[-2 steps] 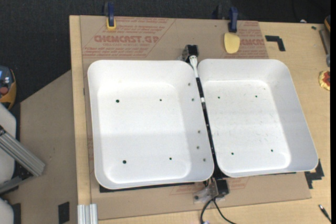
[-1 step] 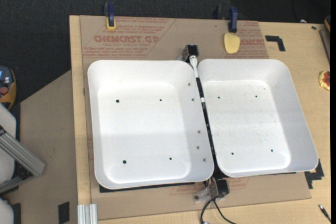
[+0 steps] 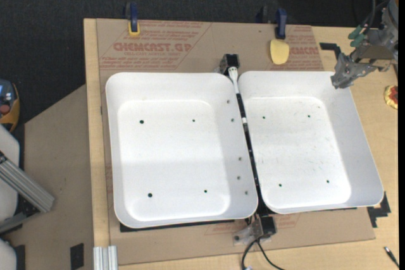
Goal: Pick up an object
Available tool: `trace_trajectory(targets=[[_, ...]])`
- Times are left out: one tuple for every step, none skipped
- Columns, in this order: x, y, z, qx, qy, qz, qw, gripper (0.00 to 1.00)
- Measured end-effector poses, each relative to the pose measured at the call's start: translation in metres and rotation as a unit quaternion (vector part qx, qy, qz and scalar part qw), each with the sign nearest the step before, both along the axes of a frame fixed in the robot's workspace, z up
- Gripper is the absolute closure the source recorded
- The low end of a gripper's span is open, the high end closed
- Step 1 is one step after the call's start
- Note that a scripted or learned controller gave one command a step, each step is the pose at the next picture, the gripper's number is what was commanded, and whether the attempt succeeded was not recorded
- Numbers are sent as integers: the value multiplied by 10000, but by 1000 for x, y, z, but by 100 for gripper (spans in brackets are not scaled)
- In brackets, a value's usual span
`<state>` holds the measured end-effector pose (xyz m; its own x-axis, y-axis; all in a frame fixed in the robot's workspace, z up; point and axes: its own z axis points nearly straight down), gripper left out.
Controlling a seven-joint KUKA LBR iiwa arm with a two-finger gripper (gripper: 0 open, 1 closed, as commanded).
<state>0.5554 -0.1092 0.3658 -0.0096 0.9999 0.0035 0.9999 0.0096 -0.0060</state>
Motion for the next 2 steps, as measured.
trace_trajectory(targets=[[-15,82,-134,7,48,-6,10000,100],[16,109,39,-16,-123,-24,9999,100]])
